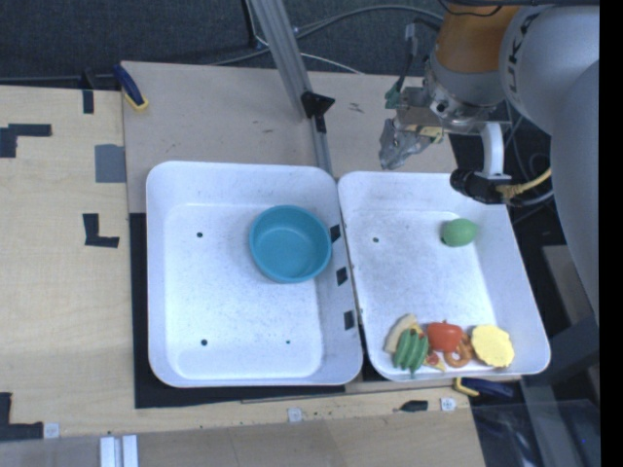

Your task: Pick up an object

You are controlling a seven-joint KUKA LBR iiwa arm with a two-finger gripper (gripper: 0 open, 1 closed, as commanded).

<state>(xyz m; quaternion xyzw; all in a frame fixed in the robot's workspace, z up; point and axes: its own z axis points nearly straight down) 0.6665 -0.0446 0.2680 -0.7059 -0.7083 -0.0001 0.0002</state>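
My end effector point(399, 149), grip state I cannot tell, hovers above the right bin's point(419, 191) far rim, risking striking it while descending.

A single fixed camera was mounted above the bench point(224, 105) and looked down on it at a slant, so the bench's edges ran slightly askew in the frame. Both white bins fell wholly within view: the left bin point(165, 261) sat near the centre and the right bin point(506, 270) lay toward the right side. The arm point(545, 37) entered from the upper right and was cut off by the frame's top and right edges. The camera stood at a moderate height, near enough to distinguish small items in the bins.
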